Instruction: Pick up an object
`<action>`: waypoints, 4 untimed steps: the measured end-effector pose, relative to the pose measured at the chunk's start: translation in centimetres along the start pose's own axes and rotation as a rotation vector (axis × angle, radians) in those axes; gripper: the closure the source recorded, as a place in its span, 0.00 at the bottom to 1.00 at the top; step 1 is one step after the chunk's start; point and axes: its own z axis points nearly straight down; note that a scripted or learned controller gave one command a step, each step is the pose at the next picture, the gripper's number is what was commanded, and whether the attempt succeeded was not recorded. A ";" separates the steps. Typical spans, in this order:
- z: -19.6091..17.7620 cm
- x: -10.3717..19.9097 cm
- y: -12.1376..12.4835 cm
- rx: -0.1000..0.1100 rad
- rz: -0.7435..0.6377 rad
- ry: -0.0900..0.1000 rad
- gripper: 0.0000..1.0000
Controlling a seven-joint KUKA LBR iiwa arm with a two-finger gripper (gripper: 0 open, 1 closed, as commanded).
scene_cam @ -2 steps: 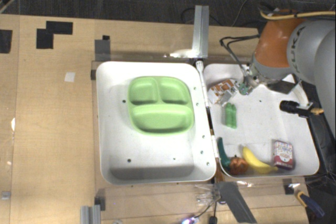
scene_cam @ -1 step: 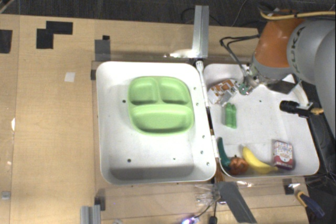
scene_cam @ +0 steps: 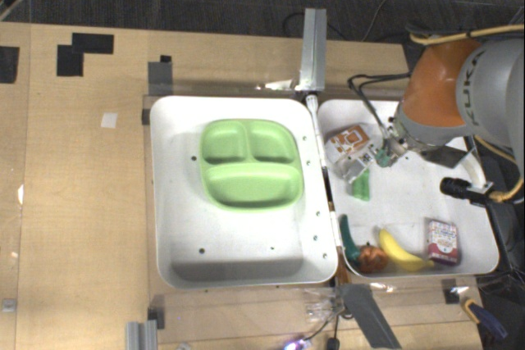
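My gripper (scene_cam: 384, 153) hangs low over the upper middle of the right bin (scene_cam: 480, 176), on the grey arm with its orange band (scene_cam: 435, 86). Just left of it lie a brown and white packet (scene_cam: 348, 139) and a small grey piece (scene_cam: 353, 169). A green object (scene_cam: 361, 188) lies just below and left of the gripper. Along the bin's front edge are a yellow banana (scene_cam: 402, 252), a reddish fruit (scene_cam: 372, 259), a dark green item (scene_cam: 348, 234) and a small purple and red box (scene_cam: 442, 241).
The left bin (scene_cam: 176, 201) holds a green divided plate (scene_cam: 249, 162). A metal post (scene_cam: 312, 53) stands behind the wall between the two bins. The right bin's middle, between the gripper and the box, is bare white floor.
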 end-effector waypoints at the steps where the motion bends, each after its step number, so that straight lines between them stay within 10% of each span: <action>1: -0.9 0.1 0.3 -0.002 -0.002 0.002 1.00; 2: -13.6 2.0 5.4 0.011 0.195 0.007 1.00; 3: -17.1 5.4 1.3 0.012 0.061 0.009 1.00; 4: -14.7 11.0 7.4 0.016 0.405 0.008 1.00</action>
